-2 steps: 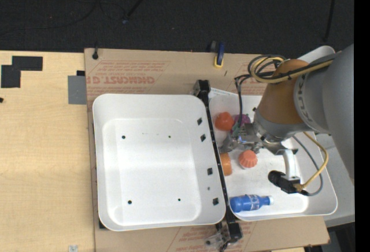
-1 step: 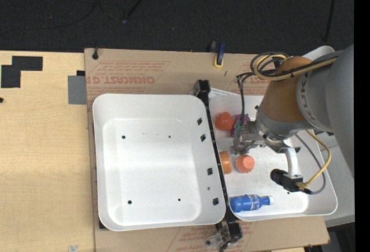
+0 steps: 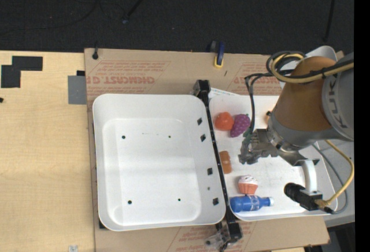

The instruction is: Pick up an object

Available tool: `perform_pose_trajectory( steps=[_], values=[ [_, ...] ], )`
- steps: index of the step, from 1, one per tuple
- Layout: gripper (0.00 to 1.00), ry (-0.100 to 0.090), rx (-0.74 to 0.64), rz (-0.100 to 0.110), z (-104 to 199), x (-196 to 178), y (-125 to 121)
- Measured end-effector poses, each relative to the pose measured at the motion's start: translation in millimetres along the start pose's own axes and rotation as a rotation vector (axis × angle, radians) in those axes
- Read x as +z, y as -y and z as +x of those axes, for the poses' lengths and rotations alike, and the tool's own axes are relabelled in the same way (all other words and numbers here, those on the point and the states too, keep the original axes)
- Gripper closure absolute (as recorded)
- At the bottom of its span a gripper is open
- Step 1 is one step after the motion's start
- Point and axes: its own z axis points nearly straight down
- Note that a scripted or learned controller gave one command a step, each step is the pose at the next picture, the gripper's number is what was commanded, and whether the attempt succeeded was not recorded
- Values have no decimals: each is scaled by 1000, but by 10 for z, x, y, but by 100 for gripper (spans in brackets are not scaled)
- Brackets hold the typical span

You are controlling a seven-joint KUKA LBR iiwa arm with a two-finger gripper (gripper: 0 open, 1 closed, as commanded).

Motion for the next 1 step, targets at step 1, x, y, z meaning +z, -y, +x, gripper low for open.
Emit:
perform_pose_trajectory(
  steps=[1],
  values=[
    [100,1,-1,2,372,56,-343]
  ],
)
